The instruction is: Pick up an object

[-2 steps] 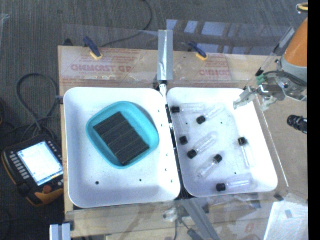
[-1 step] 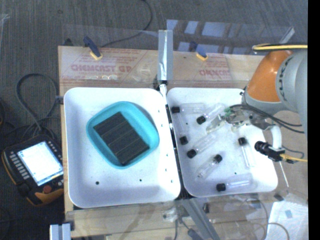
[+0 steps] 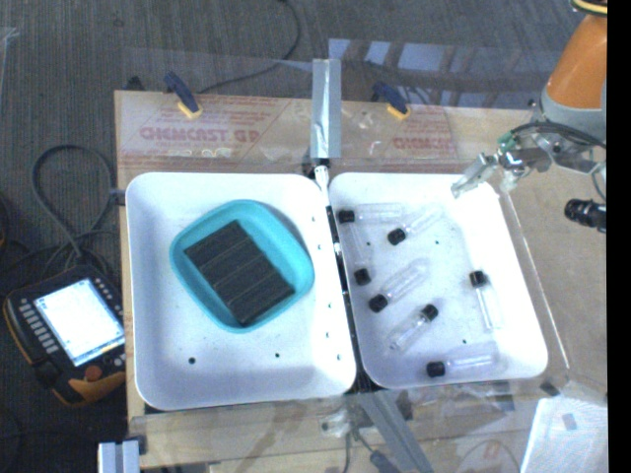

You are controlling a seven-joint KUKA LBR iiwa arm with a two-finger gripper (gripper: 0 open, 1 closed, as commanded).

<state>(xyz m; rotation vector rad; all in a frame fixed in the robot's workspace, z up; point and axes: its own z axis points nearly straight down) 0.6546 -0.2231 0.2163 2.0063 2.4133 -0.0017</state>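
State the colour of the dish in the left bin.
Teal-blue dish, holding a dark ridged block; the camera view shows it clearly.

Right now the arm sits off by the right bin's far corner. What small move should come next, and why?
Probably bring the gripper inward and down over the right bin, toward the nearest vial with a black cap. The gripper hangs above the bin's upper right corner, apart from every vial, so nothing is held yet. The vials lie scattered flat on the bin floor.
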